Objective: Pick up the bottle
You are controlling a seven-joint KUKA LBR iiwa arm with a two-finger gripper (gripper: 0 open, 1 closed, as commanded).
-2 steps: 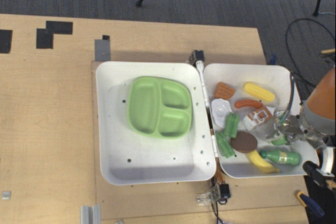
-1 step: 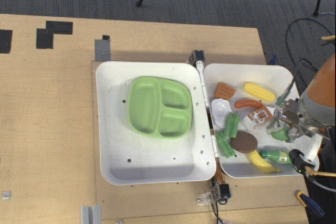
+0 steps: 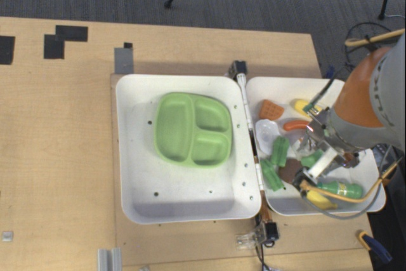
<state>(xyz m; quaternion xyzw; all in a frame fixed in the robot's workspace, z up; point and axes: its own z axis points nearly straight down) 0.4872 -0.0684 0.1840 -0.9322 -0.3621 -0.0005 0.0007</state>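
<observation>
Bottle (image 3: 339, 188) is lying on its side at the near right corner of the right bin (image 3: 279, 205), green along the body with a yellow end pointing right. It is resting flat on the bin floor, its long axis running left to right, a yellow banana-like piece (image 3: 320, 200) touching its near left side. A thin yellow cable is curving just under it along the bin's rim.

Jaws (image 3: 311, 150) are hanging over the middle of the right bin, above and to the left of the bottle, apart from it. Whether they are released or clenched I cannot tell, since the metal parts are blurring into the clutter beneath them. Nothing is showing between them. A white bar (image 3: 322, 164) is slanting down from the wrist toward the bottle's left end and is stopping just short of it.

Arm (image 3: 368, 98) is reaching in from the right, its orange band sitting over the bin's right edge.

Around the jaws, other things are lying: a green block (image 3: 279, 150), a second green piece (image 3: 271, 176) near the divider, a brown piece (image 3: 290, 169), an orange waffle (image 3: 270, 110), a red-orange stick (image 3: 293, 125), and a clear cup (image 3: 266, 134).

Left bin (image 3: 136, 136) is holding a green tray (image 3: 192, 129) with compartments, well apart from the bottle. Both bins are sitting on the desk (image 3: 57, 149).
</observation>
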